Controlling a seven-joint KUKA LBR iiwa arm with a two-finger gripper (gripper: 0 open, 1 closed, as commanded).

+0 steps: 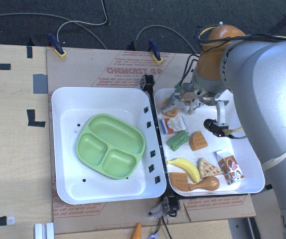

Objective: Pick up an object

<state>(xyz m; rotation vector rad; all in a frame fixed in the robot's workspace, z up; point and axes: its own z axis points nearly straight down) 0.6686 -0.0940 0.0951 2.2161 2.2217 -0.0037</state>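
Camera view: left bin [63,148] holds a green divided plate [110,146], lying flat near the middle. Right bin [255,180] holds toy food: small white packet [174,125] w/ green veg piece [179,140] just below it, tan bread-like piece [198,141] beside that, banana [185,167], waffle wedge [209,168], brown drumstick [204,184] next to an orange flat piece [178,181] at the front wall, brown-white carton [230,168] on the right. Gripper [175,103] sits low at the bin's far-left corner, over an orange piece [170,112]. Can't tell how wide it stands or whether it grips anything.
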